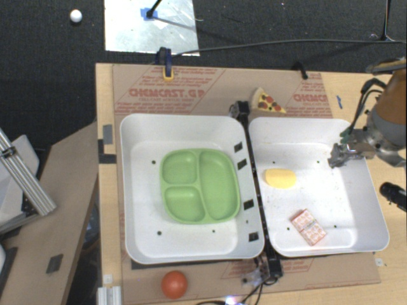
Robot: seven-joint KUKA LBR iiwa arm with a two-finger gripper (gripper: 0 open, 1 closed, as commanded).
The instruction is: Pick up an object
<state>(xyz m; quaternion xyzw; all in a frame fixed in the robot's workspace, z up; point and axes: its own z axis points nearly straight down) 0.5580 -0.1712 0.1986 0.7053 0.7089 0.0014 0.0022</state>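
A yellow oval object lies in the right bin, left of its centre. A pink patterned block rests nearer the bin's front edge. My gripper hangs over the right bin's upper right part, well to the right of the yellow object and apart from both things. Nothing shows between its fingertips. The arm enters from the right edge.
The left bin holds a green divided plate. A toy pizza slice lies on the cardboard behind the bins. An orange-red ball sits in front of the left bin. A black clip strip runs between the bins.
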